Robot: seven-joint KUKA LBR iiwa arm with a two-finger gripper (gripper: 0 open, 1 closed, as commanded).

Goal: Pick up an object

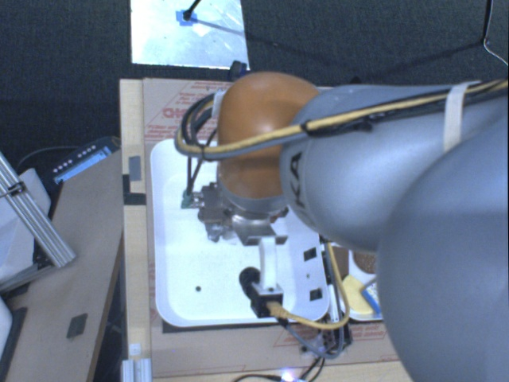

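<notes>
My gripper (208,216) hangs below the orange wrist band over the left white bin (179,293), near the bin's middle. The arm's own bulk covers the spot under the gripper, so nothing can be made out in its grasp. In the sliver of the right bin (356,315) that shows past the arm lie a brown object (363,261) and a blue and yellow object (371,296).
A small dark speck (198,288) lies on the left bin's floor toward the front. Two small black squares (309,255) sit near that bin's right wall. The grey arm covers the right half of the scene. A metal rail (32,217) stands at the far left.
</notes>
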